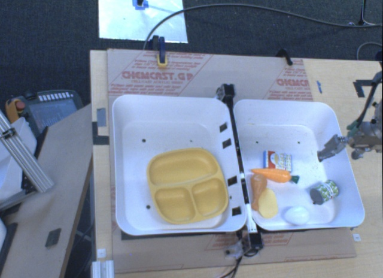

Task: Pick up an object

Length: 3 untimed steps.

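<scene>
The right bin [281, 110] holds several small things. An orange carrot [275, 175] lies across the middle, with a small white, red and blue carton [278, 160] just behind it. An orange piece [258, 185] and a yellow rounded piece [268, 204] sit by the divider. A white egg [296, 215] rests at the front, and a small green-labelled can [325, 192] lies at the front right. My gripper [329, 149] reaches in over the bin's right rim, behind the can and right of the carton, touching none of them.
The left bin [128, 151] holds a yellow divided plate [187, 184]. Black clips [226, 144] run along the seam between the bins. Cardboard [179, 73] lies under both. A teach pendant [51, 110] and a metal rail [24, 157] stand off to the left.
</scene>
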Available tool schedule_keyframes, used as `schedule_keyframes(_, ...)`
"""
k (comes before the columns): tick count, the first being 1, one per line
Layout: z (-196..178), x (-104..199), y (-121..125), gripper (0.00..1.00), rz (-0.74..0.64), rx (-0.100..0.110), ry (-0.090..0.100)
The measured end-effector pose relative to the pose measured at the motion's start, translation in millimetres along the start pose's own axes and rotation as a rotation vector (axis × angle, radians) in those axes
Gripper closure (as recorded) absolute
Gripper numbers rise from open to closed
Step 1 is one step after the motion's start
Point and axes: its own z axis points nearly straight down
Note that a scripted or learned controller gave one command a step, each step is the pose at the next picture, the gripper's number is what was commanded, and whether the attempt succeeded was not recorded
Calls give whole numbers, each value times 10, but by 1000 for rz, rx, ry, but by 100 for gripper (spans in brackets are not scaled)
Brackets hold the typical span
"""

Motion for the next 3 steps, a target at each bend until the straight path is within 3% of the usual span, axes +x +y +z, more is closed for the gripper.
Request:
schedule_keyframes(1, -47, 4, 20, 0, -3, -10, -3)
schedule_keyframes(3, 872, 40, -2, 0, -1, -6, -1)
